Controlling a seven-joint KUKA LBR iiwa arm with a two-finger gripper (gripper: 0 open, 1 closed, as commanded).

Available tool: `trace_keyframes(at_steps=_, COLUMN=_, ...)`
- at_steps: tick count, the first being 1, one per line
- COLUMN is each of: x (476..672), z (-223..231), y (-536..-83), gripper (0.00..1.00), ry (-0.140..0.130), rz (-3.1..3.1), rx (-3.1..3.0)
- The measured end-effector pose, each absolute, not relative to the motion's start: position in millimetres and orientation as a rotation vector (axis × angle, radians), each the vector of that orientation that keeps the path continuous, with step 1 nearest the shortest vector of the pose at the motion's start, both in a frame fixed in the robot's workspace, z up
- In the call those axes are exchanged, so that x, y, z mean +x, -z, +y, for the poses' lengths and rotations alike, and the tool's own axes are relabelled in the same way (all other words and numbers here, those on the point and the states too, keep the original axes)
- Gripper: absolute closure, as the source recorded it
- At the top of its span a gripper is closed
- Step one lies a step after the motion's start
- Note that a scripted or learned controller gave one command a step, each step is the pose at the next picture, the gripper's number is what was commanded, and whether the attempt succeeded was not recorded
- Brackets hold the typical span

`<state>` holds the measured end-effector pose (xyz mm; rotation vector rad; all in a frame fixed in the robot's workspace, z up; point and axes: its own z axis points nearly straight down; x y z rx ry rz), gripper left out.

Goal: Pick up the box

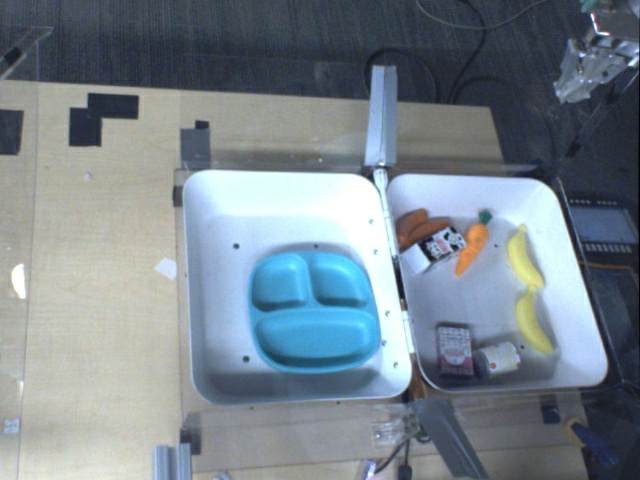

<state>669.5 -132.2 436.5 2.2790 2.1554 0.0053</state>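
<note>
1. The gripper (pixel 597 53) hangs high at the top right corner, well away from both bins, over the dark floor; it is too small and blurred to make out clearly.
2. The box (pixel 453 352) lies flat in the right bin (pixel 560 208), near its front edge, dark red with a pale label.
3. Just beside the box, to its right, sits a small whitish can (pixel 500 358), perhaps touching it.
4. Further back in that bin lie a carrot (pixel 471 249), a black-and-white carton (pixel 434 249) and two bananas (pixel 527 286).
5. The left bin (pixel 215 268) holds a blue divided tray (pixel 314 309).
</note>
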Motion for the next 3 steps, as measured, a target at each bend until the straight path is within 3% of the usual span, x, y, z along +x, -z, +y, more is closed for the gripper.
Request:
trace_keyframes(at_steps=1, x=637.0, z=-97, y=-321, gripper=1.00, ry=-0.004, rz=2.140, rx=2.296)
trace_keyframes(at_steps=2, x=669.7, z=-155, y=-364, gripper=1.00, ry=-0.008, rz=2.096, rx=2.330)
trace_keyframes(at_steps=3, x=669.5, z=-200, y=-408, gripper=1.00, ry=-0.007, rz=2.080, rx=2.344)
